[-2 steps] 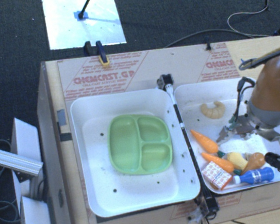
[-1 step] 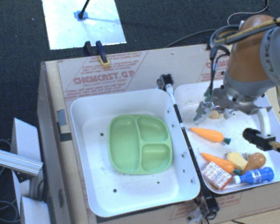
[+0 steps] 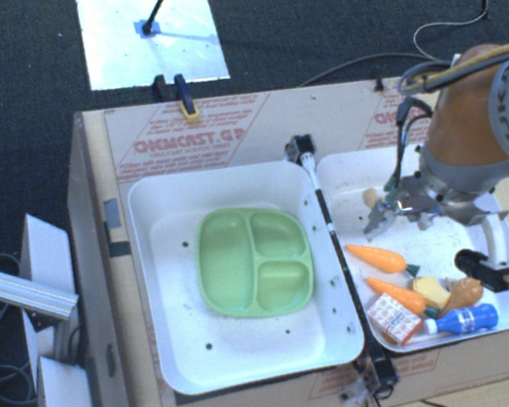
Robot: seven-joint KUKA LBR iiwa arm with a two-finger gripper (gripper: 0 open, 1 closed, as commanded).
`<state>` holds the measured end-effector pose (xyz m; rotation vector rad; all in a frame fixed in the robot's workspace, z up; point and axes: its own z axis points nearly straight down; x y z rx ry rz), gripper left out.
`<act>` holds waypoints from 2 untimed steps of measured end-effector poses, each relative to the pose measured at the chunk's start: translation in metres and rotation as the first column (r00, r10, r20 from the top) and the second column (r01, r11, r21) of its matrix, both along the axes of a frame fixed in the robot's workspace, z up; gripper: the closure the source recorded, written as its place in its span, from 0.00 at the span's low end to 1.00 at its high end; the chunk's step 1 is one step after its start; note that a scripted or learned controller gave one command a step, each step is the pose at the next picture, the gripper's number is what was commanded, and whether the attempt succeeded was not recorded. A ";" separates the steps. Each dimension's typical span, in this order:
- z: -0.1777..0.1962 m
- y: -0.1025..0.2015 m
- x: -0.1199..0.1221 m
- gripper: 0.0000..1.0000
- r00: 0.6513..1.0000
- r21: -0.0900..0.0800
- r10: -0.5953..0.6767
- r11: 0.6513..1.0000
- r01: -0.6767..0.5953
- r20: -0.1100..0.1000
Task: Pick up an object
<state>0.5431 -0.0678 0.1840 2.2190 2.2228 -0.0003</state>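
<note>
Just below the claw (image 3: 377, 219), apart from it, a carrot (image 3: 377, 257)

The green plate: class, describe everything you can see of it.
The green plate is a pale green divided tray, apparently plastic, with rounded corners and three compartments: one long section on the left, two smaller ones on the right. It lies flat and right side up, slightly rotated, near the middle of the left white bin, resting on the bin's floor. Nothing sits in it or touches it otherwise.

A bulky grey KUKA robot arm (image 3: 495, 129) with a broad orange band, dark cables apparently looping along its wrist.
</note>
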 end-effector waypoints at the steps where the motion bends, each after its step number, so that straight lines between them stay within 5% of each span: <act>1: -0.085 -0.018 -0.010 0.00 1.000 0.001 -0.001 1.000 0.001 -0.002; 2: -0.100 -0.015 -0.010 0.00 1.000 0.001 -0.001 1.000 0.001 -0.001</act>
